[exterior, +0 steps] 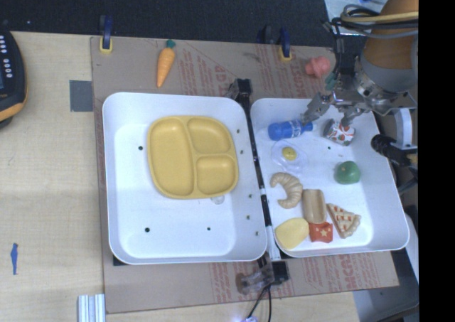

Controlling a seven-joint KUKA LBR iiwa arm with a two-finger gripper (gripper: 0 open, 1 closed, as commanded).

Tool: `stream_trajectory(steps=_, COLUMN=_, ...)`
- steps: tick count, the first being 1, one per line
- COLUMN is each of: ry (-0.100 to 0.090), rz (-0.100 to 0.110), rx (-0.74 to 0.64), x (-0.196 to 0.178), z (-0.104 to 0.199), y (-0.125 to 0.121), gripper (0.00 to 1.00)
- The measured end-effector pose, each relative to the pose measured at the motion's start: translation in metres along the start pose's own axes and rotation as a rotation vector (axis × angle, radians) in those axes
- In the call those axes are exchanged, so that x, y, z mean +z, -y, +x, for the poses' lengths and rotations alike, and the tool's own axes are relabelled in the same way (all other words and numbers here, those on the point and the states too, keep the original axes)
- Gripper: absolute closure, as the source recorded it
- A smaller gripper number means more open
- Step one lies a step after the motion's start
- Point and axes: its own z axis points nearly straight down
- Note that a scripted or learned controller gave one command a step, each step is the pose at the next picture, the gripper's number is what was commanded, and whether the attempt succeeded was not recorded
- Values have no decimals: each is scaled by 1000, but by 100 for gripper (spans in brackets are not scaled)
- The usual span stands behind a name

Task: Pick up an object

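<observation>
Over the far end of the right shallow white bin (pixel 398 239), the gripper (pixel 331 111) hangs with its fingers spread wide and nothing between them; one finger reaches toward the small blue plastic bottle (pixel 288 129), the other sits by a small red-and-white object (pixel 343 133); the step looks like the approach before a grasp. Next move, I judge: centre over one object, descend, close. Left bin (pixel 128 235) holds a yellow divided plastic tray (pixel 192 155); a toy carrot (pixel 165 64) lies on the surface beyond.

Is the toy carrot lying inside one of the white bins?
No, the toy carrot lies on the brown board behind the left bin, outside its rim and near a yellow clamp.
</observation>
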Motion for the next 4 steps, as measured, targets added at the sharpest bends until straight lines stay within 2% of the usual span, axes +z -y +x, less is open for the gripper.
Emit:
stream_trajectory(steps=1, ry=-2, rz=9, rx=-3, x=98, z=27, y=8, gripper=0)
stream_trajectory(steps=2, ry=1, rz=-2, rx=-3, x=122, z=26, y=-18, gripper=0)
stream_trajectory(steps=3, ry=-2, rz=3, rx=3, x=120, z=3, y=-30, gripper=0)
stream_trajectory(steps=4, ry=-1, rz=5, rx=3, x=121, z=16, y=15, gripper=0)
